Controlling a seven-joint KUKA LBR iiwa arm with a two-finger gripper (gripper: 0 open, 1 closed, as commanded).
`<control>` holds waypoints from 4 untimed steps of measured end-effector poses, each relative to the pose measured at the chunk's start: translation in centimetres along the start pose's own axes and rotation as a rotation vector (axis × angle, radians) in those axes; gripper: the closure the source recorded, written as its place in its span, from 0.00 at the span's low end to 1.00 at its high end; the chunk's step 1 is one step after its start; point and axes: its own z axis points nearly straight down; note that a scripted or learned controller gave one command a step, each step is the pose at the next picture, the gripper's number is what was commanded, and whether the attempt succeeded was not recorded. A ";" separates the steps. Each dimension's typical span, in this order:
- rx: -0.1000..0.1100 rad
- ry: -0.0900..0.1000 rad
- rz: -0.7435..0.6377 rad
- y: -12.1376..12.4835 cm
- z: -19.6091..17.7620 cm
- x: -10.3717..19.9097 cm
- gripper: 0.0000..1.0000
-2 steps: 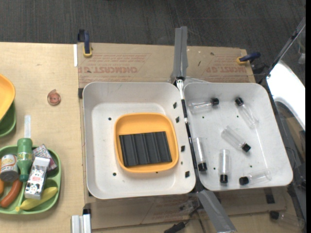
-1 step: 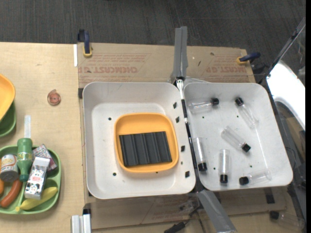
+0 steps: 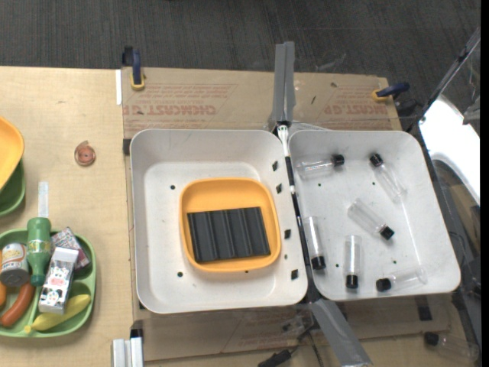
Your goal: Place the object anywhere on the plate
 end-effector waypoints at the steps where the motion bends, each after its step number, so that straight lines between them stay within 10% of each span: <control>1: 0.000 0.000 -0.205 -2.1 0.0 -2.2 0.00; 4: -0.005 -0.004 -1.386 -6.2 5.1 -7.4 0.00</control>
